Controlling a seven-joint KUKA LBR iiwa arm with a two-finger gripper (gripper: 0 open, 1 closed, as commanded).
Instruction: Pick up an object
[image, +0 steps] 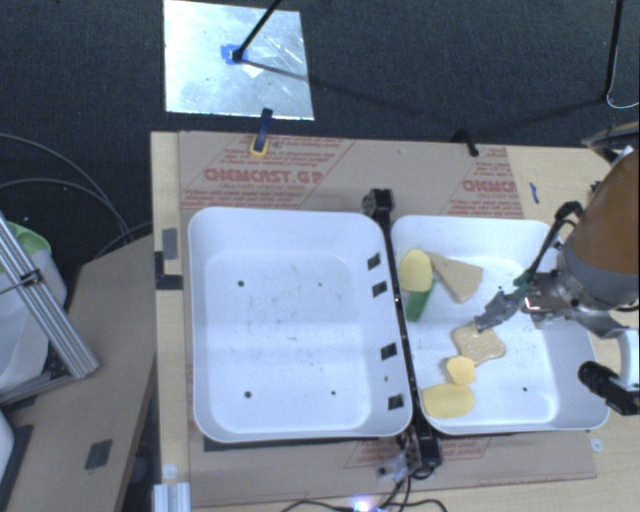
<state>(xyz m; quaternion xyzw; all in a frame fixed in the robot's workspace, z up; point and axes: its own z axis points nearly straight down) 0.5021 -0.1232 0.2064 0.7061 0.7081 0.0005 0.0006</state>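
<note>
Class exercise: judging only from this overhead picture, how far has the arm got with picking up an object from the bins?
Done: the end effector is over the right bin, just above the flat tan piece. In hand: nothing shows between its fingers. Left: the pick itself. The tan piece, yellow-and-green item, beige wedge and two yellow lumps all lie on the bin floor.

Even, fairly bright overhead light. The two white bins (290, 330) look nearly washed out, with soft faint shadows along their inner walls. A shiny metal sheet (238, 60) in the upper left of the frame shows mild glare. The dark floor along the top stays dim. The picture is slightly soft and grainy throughout.
</note>
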